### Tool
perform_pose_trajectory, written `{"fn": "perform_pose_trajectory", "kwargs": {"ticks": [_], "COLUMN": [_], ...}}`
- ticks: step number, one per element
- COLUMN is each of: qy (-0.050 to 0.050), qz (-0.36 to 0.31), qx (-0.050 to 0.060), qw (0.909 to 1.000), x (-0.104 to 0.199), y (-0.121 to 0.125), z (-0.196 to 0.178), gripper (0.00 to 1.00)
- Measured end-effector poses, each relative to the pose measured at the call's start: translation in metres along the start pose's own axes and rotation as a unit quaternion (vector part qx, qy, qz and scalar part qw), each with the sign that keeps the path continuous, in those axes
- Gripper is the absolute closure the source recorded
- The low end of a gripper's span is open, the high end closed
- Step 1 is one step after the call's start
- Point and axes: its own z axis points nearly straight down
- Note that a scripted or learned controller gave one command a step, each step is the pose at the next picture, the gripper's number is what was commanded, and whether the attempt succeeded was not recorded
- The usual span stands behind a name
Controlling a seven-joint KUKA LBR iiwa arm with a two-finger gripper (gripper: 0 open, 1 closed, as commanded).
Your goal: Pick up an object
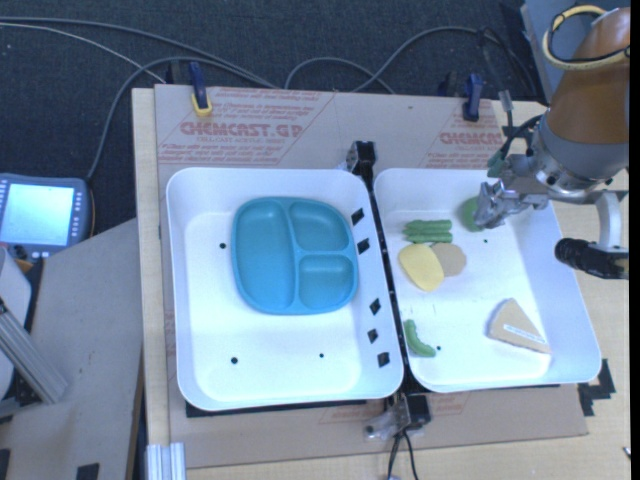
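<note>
The arm's gripper [492, 211] hangs low over a round green piece [472, 211] at 1 o'clock in the right bin [570, 298], so the approach seems underway. Whether the jaws are apart or together cannot be told. Next comes a clean closing, then lifting. Nearby lie a smooth yellow oval [421, 266] and a tan wedge [517, 326].

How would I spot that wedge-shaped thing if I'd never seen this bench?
Start at the right white bin, the one without the blue tray. Look in its near right corner: the tan wedge lies alone there, flat and triangular with a pale top, unlike the rounded yellow and green pieces farther left.
</note>
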Motion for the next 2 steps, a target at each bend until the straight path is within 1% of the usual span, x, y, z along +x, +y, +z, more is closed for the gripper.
{"fn": "perform_pose_trajectory", "kwargs": {"ticks": [1, 2], "qy": [0.0, 0.0], "qz": [0.0, 0.0], "qx": [0.001, -0.001], "qw": [1.0, 1.0], "x": [0.058, 0.118], "y": [-0.011, -0.012], "z": [0.01, 0.005], "gripper": [1.0, 1.0]}}
